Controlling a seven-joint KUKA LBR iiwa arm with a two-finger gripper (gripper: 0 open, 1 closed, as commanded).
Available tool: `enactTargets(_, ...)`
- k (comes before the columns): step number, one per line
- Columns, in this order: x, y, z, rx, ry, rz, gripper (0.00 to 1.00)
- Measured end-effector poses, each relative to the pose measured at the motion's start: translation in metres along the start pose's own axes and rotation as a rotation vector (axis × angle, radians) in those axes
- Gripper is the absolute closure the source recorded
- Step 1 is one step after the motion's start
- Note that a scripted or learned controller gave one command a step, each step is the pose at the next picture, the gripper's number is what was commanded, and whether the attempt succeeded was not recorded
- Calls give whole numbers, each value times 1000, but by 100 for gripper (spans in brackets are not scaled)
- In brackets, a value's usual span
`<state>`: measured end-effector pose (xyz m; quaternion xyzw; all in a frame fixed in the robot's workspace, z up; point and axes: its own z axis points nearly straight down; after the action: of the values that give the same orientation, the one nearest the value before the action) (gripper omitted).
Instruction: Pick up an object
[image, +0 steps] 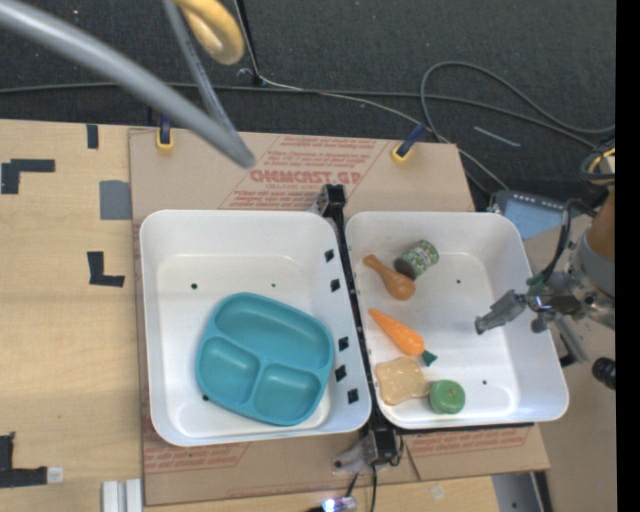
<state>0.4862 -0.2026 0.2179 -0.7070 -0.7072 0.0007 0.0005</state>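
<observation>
Left bin (160, 300): holds one teal divided plate (264, 358), lying flat near the middle, well apart from the arm; probably too broad and flat for a two-finger grasp.

Right bin (500, 235): holds the candidate objects, gathered along its left half by the divider; a wooden spoon-like piece (388, 278) touching or just beside a small dark can (417, 258); an orange carrot (398, 333) lying aslant below them; a tan bread slice (401, 380) just beside a green round item (447, 397) at the near wall.

Gripper (497, 318): at the bin's right side, low over bare floor, well apart from every object; nothing between its fingers; whether they stand apart or together, I cannot tell, the tip being small and blurred.

Judgement: no object yet grasped; the carrot lies nearest the gripper, with free space around it, so is the likeliest pick.
</observation>
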Motion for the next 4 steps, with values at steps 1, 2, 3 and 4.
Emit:
enactTargets(1,10,2,59,4,2,-1,0)
enactTargets(2,10,2,123,6,2,0,0)
enactTargets(3,9,3,133,-2,-2,0,0)
enactTargets(4,9,3,122,-5,-4,0,100)
